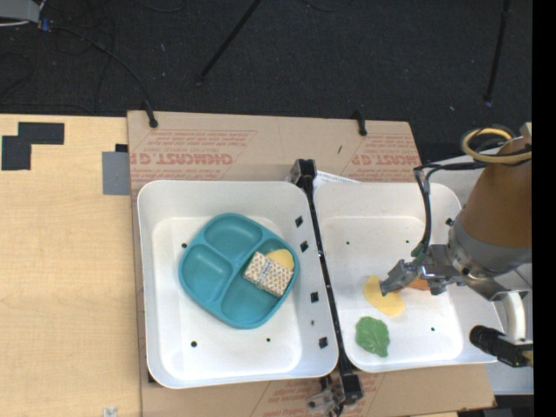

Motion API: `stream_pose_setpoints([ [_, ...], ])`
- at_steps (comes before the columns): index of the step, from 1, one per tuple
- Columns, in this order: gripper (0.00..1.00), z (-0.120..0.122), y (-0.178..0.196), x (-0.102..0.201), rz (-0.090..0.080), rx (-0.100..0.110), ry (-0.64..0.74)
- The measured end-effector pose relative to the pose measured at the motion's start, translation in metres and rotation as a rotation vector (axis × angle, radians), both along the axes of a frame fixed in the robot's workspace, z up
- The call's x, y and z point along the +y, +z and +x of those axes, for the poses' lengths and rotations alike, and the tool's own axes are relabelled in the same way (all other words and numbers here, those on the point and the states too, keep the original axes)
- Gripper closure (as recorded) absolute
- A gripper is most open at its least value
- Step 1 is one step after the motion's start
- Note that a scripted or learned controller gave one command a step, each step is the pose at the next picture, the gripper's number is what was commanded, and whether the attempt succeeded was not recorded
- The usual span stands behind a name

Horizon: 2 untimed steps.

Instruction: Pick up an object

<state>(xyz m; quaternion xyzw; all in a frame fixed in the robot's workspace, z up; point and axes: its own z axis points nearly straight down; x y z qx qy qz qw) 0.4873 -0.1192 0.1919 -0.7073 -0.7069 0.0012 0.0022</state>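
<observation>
My gripper hangs low in the right bin, just over the upper right edge of a flat yellow piece. A small orange item shows right behind the fingers. Below them lies a green leafy piece near the bin's front wall. In the left bin a teal divided plate carries a patterned beige block and a yellow piece partly under it.
A black divider bar runs between the two bins. The arm's orange band and grey wrist cover the right bin's right side. Cardboard lies behind the bins, wooden bench to the left.
</observation>
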Motion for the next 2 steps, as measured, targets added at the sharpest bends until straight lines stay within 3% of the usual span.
stream_pose_setpoints([
  [2,0.00,-0.007,-0.091,0.003,0.002,0.003,0.001],
])
